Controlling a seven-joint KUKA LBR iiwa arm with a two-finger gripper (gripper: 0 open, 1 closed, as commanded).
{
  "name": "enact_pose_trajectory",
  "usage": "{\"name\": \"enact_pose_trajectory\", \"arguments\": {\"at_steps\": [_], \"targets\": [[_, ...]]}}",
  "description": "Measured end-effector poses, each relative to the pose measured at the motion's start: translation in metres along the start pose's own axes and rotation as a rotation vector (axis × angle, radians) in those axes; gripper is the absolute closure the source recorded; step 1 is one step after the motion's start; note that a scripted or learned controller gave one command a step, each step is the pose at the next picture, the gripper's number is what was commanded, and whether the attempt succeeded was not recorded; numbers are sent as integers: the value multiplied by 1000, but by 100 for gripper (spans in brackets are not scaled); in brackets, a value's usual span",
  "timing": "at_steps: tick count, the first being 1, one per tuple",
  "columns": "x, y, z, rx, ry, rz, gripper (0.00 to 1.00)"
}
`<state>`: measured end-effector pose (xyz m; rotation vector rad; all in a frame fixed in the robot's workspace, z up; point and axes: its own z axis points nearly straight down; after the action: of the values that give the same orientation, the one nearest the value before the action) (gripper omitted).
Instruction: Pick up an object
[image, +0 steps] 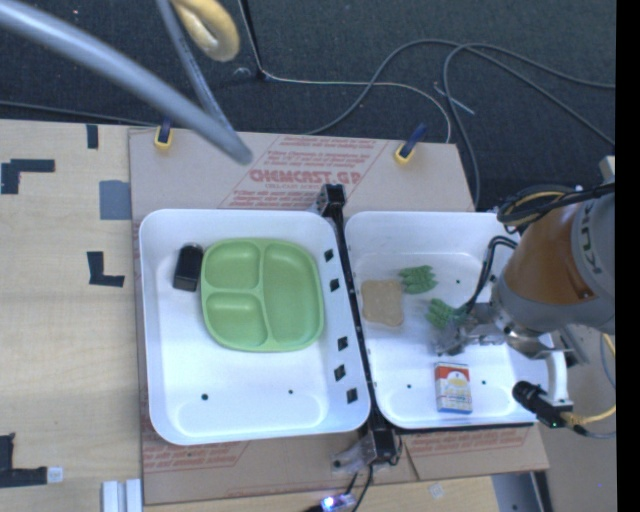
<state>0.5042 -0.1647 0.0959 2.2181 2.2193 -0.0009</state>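
Observation:
The right bin (420, 222) holds a tan square pad (383, 303), a green leafy piece (417, 278), a second green piece (440, 313) and a small red and white box (453, 388). My gripper (452, 340) reaches in from the right, low in this bin. It sits right against the second green piece, just below it, and above the box. The grey arm with its orange band (545, 262) covers the bin's right side.
The left bin (240, 400) carries a green divided plate (262, 295) with a small black object (187, 267) at its left edge. A black divider with clips (343, 300) runs between the bins. Cables (420, 60) lie behind the bench.

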Motion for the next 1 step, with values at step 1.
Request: {"name": "enact_pose_trajectory", "arguments": {"at_steps": [1], "targets": [[-5, 10, -56, -2, 2, -1, 100]]}}
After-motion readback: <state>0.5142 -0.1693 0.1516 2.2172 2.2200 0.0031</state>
